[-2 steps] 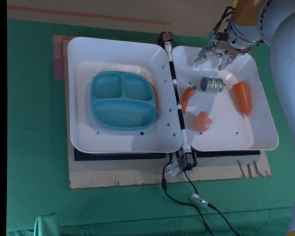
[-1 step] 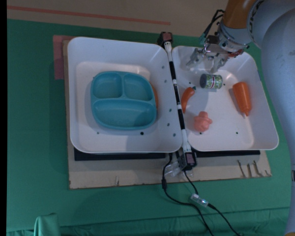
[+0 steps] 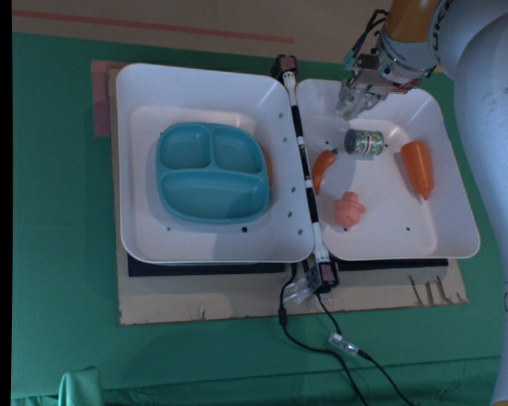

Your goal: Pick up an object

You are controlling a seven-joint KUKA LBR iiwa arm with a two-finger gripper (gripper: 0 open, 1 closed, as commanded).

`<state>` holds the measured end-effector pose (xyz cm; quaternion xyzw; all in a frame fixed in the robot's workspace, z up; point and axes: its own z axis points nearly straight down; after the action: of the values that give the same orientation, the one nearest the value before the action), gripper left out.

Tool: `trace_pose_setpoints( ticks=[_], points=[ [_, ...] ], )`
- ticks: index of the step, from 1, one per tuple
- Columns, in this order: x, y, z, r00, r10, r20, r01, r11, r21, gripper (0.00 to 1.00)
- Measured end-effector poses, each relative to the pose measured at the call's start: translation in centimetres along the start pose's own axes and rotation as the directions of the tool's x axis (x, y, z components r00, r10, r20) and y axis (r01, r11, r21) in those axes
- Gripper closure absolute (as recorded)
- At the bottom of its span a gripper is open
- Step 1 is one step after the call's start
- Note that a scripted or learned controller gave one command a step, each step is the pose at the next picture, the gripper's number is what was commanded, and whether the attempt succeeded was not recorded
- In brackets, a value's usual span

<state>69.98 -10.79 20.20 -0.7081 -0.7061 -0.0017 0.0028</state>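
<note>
- Gripper [image 3: 356, 101] hangs over far edge of right bin [image 3: 457, 227]; jaws look partly open, nothing btwn them.
- Nearest target: small can [image 3: 365, 142] on its side, just below gripper, clear of it.
- To do it well: center over can, turn jaws across its short width, drop straight down.
- Carrot [image 3: 323, 168] sits near can; approach w/o nudging it.
- Orange bottle [image 3: 417, 167] & pink toy [image 3: 349, 209] lie well apart in the same bin.

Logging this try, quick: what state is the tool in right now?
Tool: open, holding nothing, poised over the right bin just above the small can.
</note>
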Motion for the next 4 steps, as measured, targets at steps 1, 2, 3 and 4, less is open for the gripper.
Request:
trace_pose_setpoints(
  ticks=[1,2,3,4],
  points=[
    [-4.3,0.1,-10.1,1.0,0.001,0.01,-0.001,1.0,-0.008,1.0],
    [-0.5,0.1,-14.2,1.0,-0.001,0.008,0.001,1.0,-0.009,1.0],
    [-7.4,0.1,-13.1,1.0,0.001,0.011,-0.001,1.0,-0.008,1.0],
    [-4.0,0.1,-14.6,1.0,0.0,0.01,0.0,1.0,-0.009,1.0]
  ],
)
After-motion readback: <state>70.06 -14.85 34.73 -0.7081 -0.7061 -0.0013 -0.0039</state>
